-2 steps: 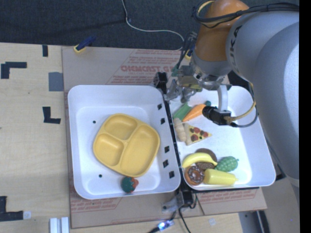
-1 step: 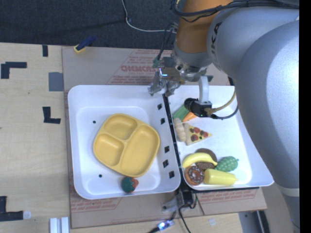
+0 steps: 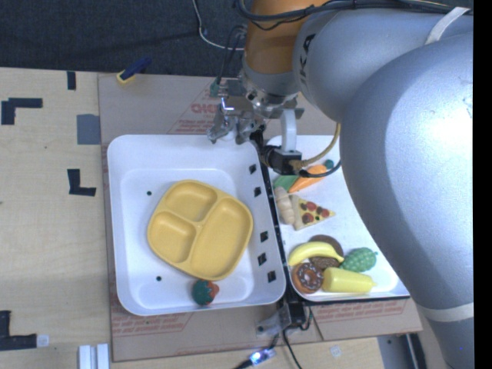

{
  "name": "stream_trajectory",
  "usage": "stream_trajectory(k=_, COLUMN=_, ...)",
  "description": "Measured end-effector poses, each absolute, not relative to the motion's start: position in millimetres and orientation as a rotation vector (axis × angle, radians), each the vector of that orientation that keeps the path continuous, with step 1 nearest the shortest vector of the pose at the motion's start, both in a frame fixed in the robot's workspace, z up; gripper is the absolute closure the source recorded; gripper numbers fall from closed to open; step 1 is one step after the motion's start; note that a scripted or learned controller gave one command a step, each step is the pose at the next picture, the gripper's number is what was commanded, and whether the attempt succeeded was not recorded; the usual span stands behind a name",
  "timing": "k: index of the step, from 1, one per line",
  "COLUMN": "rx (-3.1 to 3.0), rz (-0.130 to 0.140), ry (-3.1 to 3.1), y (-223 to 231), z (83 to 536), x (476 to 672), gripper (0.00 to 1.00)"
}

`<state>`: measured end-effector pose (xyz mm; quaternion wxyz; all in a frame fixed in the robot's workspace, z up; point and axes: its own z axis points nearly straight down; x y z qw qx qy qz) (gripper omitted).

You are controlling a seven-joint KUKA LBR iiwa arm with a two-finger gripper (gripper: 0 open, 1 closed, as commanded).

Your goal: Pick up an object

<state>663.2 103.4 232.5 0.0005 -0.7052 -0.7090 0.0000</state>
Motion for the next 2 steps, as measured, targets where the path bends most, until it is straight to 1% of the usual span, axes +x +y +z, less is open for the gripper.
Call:
stream_trajectory(k=1, rx=-2.220, rz=0.005, ry=-2.222, y=92.8, z=222.8, x=665.5, gripper=1.00)
stream_trajectory(k=2, rx=-2.219, rz=0.003, ry=-2.223, y=104.5, z=233.2, x=658.3, gripper=1.00)
